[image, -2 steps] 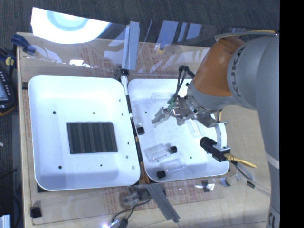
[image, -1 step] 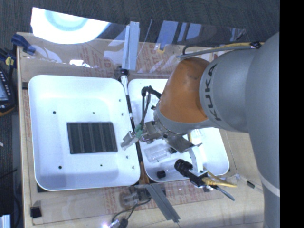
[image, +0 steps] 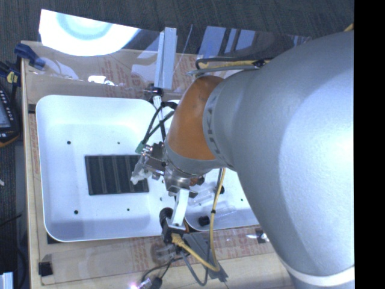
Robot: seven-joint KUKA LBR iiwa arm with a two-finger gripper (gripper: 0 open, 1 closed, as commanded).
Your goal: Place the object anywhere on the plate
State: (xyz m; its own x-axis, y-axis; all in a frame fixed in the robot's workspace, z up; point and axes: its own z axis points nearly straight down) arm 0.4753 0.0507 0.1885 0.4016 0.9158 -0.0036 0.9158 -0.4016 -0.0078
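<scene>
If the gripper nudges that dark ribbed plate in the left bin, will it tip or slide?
The dark ribbed plate lies flat and low on the left bin's floor, so tipping seems unlikely. That floor looks smooth, so it may well slide. The gripper is at its right edge, so contact is plausible.

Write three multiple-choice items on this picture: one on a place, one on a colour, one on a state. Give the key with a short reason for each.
1. Where does the dark ribbed plate lie?
A. In the left bin
B. On the floor
C. On top of the arm

2. What colour is the band above the wrist?
A. Green
B. Orange
C. Blue

3. How does the plate rest?
A. Standing on edge
B. Hanging from a cable
C. Flat on the bin floor

Key: 1 A, it sits within the left bin, whose white rim surrounds it. 2 B, the band between the grey arm sections is orange. 3 C, its ribbed face points up at the camera.
</scene>
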